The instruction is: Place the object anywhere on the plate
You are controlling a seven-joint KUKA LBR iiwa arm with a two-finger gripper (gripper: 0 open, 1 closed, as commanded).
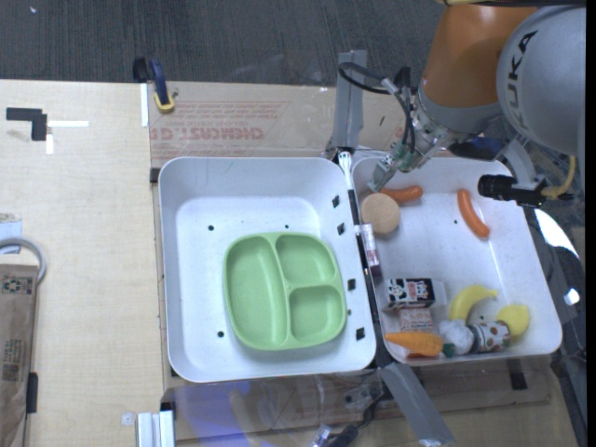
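While the green plate (282, 290) is lying in the left bin (186, 250), a round tan bun (380, 213) is sitting right of the plate in the right bin (521, 277), touching an orange sausage (403, 194). Just above the bun, the gripper (399, 161) is hovering; whether it is open or closed I cannot tell.
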